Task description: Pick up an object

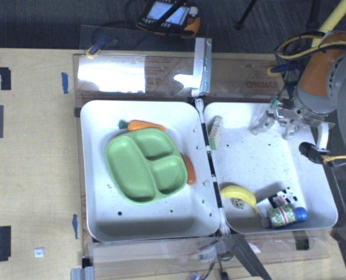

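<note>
The arm [321, 74] reaches in at upper right; its gripper [276, 121] hangs spread apart, holding nothing, over the right bin [313, 174].

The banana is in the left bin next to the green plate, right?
Not quite. The banana is in the right bin, near its front edge, beside a small bottle. The green plate sits in the left bin. The camera view shows this.

Green divided plate [144, 165], orange carrot [144, 125], yellow banana [238, 195], white bins [97, 214].
</note>
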